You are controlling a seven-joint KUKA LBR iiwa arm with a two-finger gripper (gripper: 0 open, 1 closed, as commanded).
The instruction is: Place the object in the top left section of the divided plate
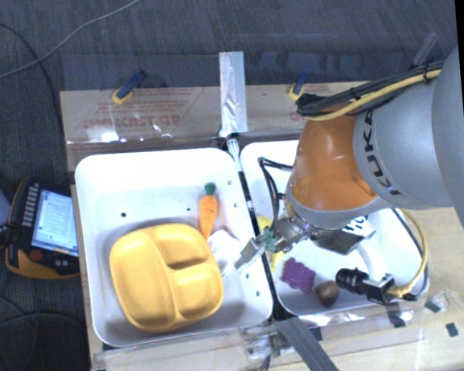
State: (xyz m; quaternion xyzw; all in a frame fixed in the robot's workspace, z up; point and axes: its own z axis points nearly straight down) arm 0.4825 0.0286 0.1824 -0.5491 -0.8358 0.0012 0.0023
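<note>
Gripper [257, 247] sits low over the seam btwn the two bins, arm [336, 171] coming in from the right; how far it's open, or whether anything's in it, can't tell, the tip is a blur of metal against white; something pale lies just left of it on the left bin floor, can't id it; nearest clear candidate is the toy carrot [208, 209], up and left of the gripper, near the divider, long axis running roughly top-to-bottom w/ green end up; divided plate [165, 274], yellow, lies further left and a touch lower, its top left section on the far side from the gripper; so my read: the carry goes leftward across the plate; over in the right bin, purple piece [298, 275] and brown ball [328, 293] sit just below the gripper, right side
</note>
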